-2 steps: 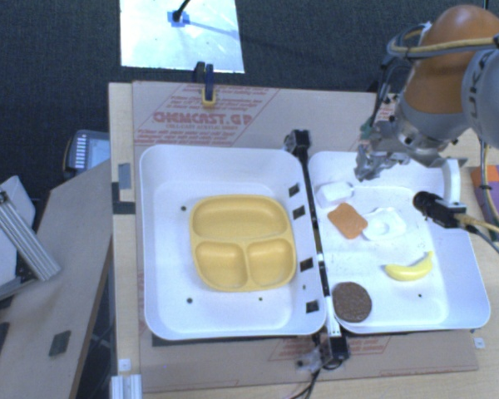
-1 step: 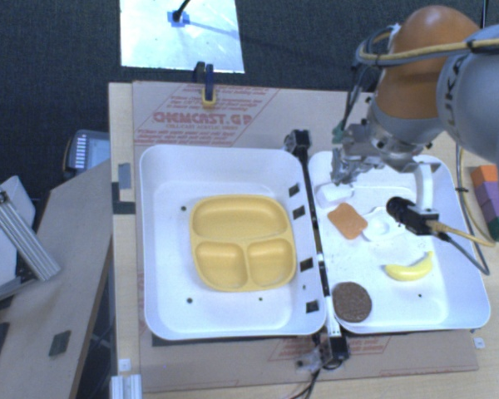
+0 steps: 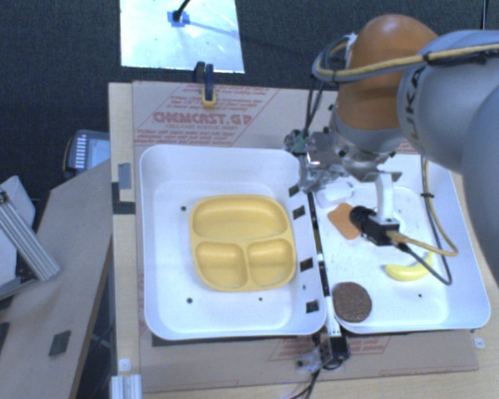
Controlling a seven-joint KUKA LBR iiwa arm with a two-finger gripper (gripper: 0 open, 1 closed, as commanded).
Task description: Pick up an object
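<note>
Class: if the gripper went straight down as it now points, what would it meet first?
Probably the gripper meets the floor of the right bin near its left wall, beside the orange piece; depth unclear.

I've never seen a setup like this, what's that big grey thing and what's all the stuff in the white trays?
The big grey thing is a robot arm, reaching in from the right. One camera looks down from above the bench. Two white bins sit side by side. The left bin holds a yellow tray. The right bin holds an orange piece, a brown disc and a yellow banana. I can't tell whether the arm holds anything.
</note>
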